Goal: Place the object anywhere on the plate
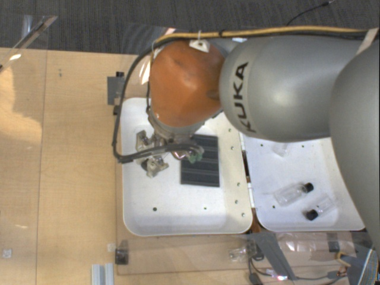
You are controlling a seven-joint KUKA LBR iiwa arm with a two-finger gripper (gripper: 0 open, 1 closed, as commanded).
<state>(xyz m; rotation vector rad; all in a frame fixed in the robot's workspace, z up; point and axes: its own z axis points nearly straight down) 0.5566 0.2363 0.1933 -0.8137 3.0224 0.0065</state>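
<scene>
The plate is a dark, ribbed square lying flat in the left white bin, right of its middle. My gripper hangs under the orange wrist band over the left part of that bin, just left of the plate's edge. The arm's bulk hides what lies between its tips. Two small clear vials with black caps lie in the right bin: one vial nearer the middle, the other vial in front of it. A small green and white bit shows at the plate's upper left corner; I cannot tell what it is.
The grey arm covers the back of both bins. A black cable loops from the wrist over the left bin's left rim. Clamps and wiring sit at the bench's front edge. Wooden benchtop stretches to the left.
</scene>
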